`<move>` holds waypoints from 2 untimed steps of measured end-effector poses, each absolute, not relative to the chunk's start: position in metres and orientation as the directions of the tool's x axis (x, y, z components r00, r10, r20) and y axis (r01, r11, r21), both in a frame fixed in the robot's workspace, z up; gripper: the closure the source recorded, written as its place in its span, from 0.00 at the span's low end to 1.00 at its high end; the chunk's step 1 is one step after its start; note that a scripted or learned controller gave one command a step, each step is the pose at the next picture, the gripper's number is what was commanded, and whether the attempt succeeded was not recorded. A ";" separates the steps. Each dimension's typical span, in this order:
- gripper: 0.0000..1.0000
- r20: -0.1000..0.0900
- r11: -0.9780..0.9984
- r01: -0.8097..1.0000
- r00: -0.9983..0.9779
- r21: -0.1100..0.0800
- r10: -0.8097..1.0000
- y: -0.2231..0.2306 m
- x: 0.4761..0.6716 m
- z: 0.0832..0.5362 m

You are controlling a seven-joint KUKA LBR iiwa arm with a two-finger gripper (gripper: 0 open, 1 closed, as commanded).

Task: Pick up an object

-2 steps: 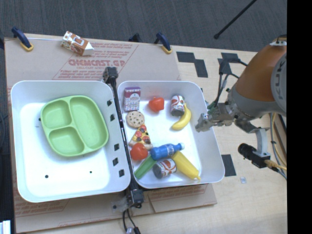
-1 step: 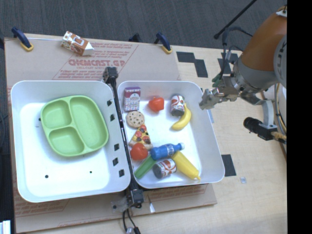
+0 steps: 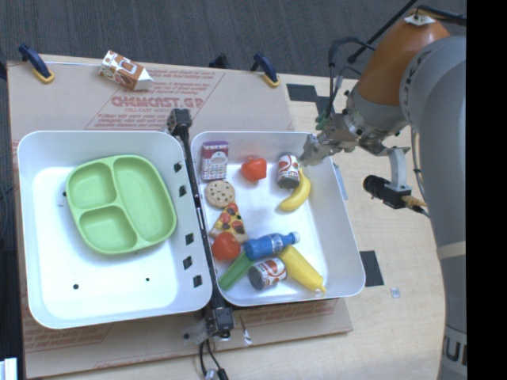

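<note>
The right bin (image 3: 348, 244) holds several toy foods: a small carton (image 3: 215, 161), a red tomato (image 3: 253, 169), a can (image 3: 287, 170), a banana (image 3: 295, 195), a cookie (image 3: 219, 192), a pizza slice (image 3: 230, 222), a blue bottle (image 3: 269, 245), a second can (image 3: 268, 273) and a yellow piece (image 3: 303, 267). My gripper (image 3: 314, 150) hangs over the bin's upper right corner, just right of the first can and above the banana's tip. Nothing is seen held in it.
The left bin (image 3: 40, 275) carries a green divided plate (image 3: 120, 204). A small juice carton (image 3: 123, 70) lies on the cardboard behind the bins. Blue clamps (image 3: 266, 68) grip the board's back edge. A red piece (image 3: 225, 248) and a green one (image 3: 234, 272) lie near the divider.
</note>
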State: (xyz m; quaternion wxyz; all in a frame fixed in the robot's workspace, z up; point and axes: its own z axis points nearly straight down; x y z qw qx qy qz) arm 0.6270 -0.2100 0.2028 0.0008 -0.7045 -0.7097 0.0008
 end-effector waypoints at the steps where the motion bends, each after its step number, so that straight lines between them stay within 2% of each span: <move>1: 1.00 0.000 0.005 1.000 -0.005 -0.003 1.000 -0.211 0.585 0.211; 2: 0.00 0.000 0.006 1.000 -0.006 -0.002 1.000 -0.211 0.585 0.211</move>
